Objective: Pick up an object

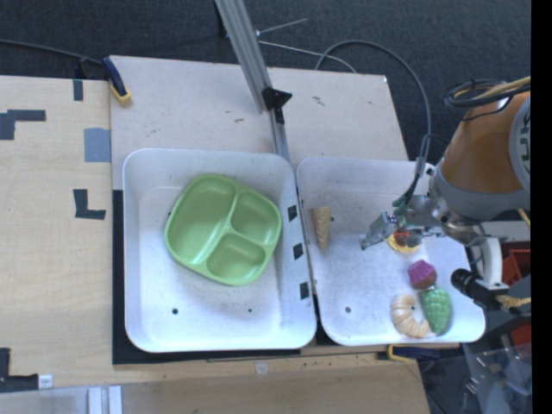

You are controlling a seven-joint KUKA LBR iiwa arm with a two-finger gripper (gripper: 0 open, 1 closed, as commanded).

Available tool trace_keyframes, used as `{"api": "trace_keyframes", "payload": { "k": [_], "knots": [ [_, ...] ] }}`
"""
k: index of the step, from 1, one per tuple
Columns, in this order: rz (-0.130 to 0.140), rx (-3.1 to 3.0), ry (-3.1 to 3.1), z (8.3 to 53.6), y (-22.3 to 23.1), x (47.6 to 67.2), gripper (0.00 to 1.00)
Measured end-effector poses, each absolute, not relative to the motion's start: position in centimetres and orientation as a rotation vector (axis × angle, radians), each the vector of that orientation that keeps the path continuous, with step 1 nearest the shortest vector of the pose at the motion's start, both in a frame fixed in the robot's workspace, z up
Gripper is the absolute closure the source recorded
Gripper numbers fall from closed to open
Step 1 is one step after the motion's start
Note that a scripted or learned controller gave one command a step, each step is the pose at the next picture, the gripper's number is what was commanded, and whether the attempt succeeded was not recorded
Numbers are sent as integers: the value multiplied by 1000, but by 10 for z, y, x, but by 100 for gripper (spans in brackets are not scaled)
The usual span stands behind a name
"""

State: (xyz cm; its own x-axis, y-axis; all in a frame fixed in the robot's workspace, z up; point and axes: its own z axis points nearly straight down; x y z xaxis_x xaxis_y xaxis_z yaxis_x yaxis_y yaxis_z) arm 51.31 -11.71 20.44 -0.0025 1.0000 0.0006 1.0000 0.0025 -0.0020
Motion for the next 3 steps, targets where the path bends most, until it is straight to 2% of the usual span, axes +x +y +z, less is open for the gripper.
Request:
{"api": "trace_keyframes", "payload": {
  "k": [1, 2, 3],
  "knots": [
    [1, -2217, -2222, 204, -117, 513, 0],
    [8, -2215, -2218, 141, -113, 508, 0],
    [3, -2220, -2222, 89, -113, 507, 0]
  ]
}}
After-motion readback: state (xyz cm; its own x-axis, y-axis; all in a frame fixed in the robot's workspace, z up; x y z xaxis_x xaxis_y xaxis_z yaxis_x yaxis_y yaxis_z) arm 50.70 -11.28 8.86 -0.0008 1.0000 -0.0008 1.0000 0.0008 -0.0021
